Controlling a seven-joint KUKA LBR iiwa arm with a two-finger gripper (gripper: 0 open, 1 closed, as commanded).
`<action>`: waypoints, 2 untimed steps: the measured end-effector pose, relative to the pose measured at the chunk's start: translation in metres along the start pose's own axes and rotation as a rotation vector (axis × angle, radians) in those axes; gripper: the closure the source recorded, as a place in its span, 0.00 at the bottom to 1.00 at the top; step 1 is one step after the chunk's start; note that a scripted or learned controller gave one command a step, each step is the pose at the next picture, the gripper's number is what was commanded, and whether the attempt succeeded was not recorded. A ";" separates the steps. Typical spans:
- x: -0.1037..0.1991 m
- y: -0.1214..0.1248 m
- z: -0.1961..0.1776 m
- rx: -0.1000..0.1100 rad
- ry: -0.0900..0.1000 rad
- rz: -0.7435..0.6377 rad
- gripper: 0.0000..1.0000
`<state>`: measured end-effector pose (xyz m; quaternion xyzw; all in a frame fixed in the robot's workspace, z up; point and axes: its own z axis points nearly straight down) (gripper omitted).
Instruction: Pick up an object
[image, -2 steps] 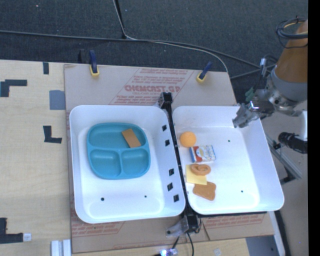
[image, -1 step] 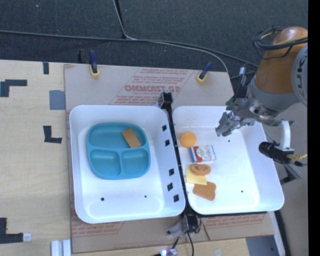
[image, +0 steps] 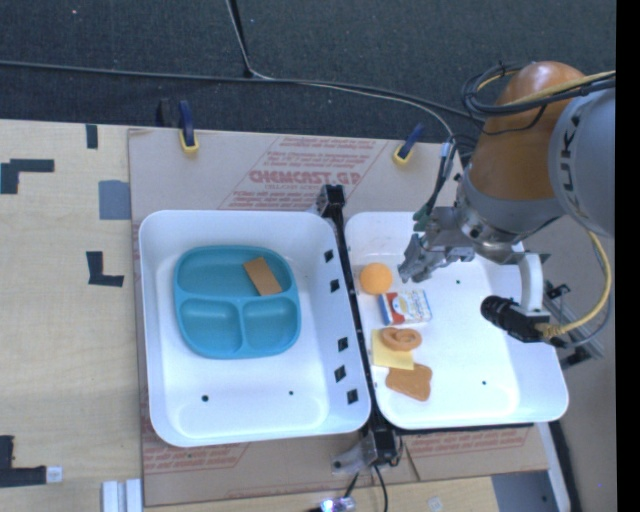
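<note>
End effector (image: 417, 262) hangs with an aperture I can't tell, and the orange ball (image: 376, 278) sits just left and slightly below it.

Blue divided plate (image: 238, 302) in the left bin (image: 160, 330).

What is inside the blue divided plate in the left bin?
The blue divided plate holds one flat tan piece, lying tilted in its upper right compartment. The other compartments show bare blue. Whatever lies under that piece is covered and cannot be seen.
</note>
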<state>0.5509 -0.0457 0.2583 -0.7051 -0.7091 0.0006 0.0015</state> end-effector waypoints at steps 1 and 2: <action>0.060 -0.009 0.000 0.000 0.000 -0.002 1.00; 0.113 -0.017 0.022 0.002 0.000 -0.001 1.00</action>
